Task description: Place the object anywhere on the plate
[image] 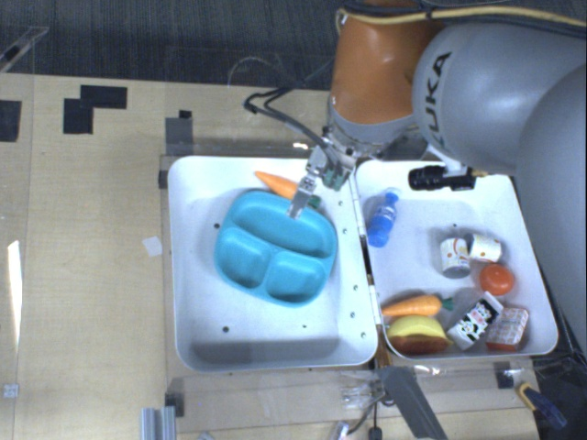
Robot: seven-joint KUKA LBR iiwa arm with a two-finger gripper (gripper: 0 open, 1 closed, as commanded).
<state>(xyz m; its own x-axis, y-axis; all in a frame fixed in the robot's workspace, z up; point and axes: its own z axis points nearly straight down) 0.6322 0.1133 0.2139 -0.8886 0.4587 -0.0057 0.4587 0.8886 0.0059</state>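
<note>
From the fixed camera above the desk, the pincer [303, 198] hangs over the upper right corner of the blue divided plate [275, 248], which lies in the left bin [197, 273]. Its fingers look drawn close together with nothing visible between them, though at this size the gap is hard to read. An orange carrot [275, 183] lies just behind the plate's far rim, touching or nearly touching it, right beside the fingertips. It seems to be the task's thing, and it is not on the plate.

The right bin [514, 200] holds a blue bottle [381, 218], a small can [454, 255], a white cup [484, 247], a red ball [496, 279], a second carrot [413, 305], a banana [417, 324] and a black-and-white carton [475, 321].

The risks, as I judge them: the carrot is slim and rounded and lies against the rim, so closing fingers could slide off it or nudge it toward the bin wall. A descent a little too near could strike the plate's edge and shift or tip the plate. The wall between the bins is also close to the wrist.
</note>
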